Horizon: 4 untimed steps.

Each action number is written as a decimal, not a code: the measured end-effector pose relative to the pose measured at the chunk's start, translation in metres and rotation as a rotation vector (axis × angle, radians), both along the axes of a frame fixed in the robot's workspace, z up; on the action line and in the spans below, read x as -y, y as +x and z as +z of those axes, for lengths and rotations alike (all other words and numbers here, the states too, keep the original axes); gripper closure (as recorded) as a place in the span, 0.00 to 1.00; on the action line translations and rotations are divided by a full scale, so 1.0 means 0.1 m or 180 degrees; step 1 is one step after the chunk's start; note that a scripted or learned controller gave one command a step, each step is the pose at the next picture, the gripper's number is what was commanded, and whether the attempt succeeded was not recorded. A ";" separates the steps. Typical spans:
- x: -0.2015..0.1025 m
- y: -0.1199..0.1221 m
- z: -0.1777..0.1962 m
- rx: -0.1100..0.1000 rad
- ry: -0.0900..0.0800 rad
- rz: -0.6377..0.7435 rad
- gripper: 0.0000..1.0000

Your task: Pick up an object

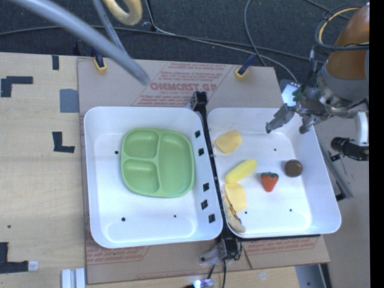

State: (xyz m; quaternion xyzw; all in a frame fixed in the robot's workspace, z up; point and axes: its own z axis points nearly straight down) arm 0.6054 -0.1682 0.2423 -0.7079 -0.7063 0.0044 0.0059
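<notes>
The right bin (312, 218) holds several small items: a pale yellow round piece (228, 141), a yellow banana-like piece (240, 170), a red strawberry (269, 181), a brown ball (293, 168) and a yellow and tan piece (234, 201) by the bin's left wall. My gripper (292, 122) hangs over the bin's upper right part, above the items and apart from them. Its two dark fingers are spread, with nothing between them.
The left bin (99, 209) holds a green divided plate (159, 162). A black divider (206, 161) runs between the bins. Cables cross the dark floor behind the bench, and a grey pole slants over the upper left.
</notes>
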 end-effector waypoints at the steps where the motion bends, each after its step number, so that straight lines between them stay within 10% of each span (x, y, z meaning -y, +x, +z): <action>1: 0.00 0.02 0.08 0.0042 -0.0008 0.0011 0.00; 4: -0.15 -0.05 -1.57 0.0039 -0.0011 0.0014 0.00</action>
